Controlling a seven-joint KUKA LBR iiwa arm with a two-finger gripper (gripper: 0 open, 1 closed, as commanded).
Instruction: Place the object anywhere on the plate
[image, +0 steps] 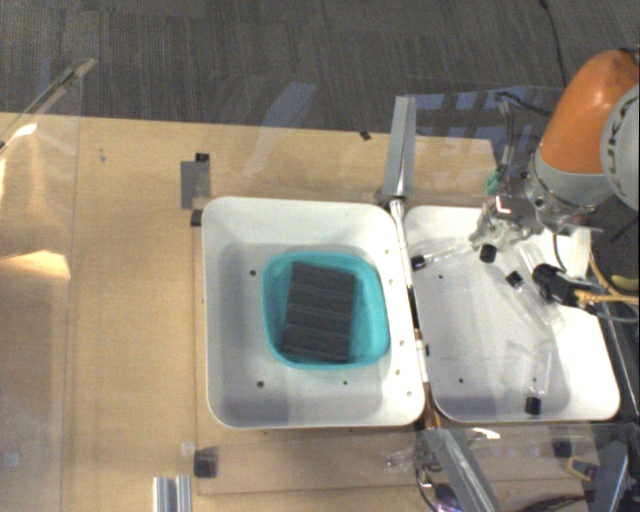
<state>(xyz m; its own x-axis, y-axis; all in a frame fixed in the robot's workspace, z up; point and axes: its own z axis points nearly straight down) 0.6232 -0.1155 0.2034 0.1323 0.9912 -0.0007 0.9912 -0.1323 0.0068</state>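
Teal plate (375, 320): sits in the middle of the left bin (230, 300), a shallow turquoise dish lying flat on the white floor, well clear of all four walls.
Dark object (320, 310): a ribbed, charcoal-grey slab lies square on the plate, inside its rim all round, long side running near to far. From where I stand the task looks done, since anywhere on the plate counts and the whole slab rests there.
Arm (590, 110): the orange band and grey wrist hang over the far right corner of the right bin (480, 380), well apart from the plate. That reads to me as a parked or pulled-back pose, out of the way of the left bin.
Pincer (505, 235): I make it out below the wrist among clear plastic parts and small black tips, above the far side of the right bin. I cannot tell how wide it stands, and I see nothing dark like the slab at it.
Right bin: white floor with only the clear fittings and black tips of the tooling over it.
Counter (110, 330): pale wood, carrying both bins side by side, with a metal post rising at the far end of the seam between them.
Risk: little, I'd judge; the slab lies flat and low.
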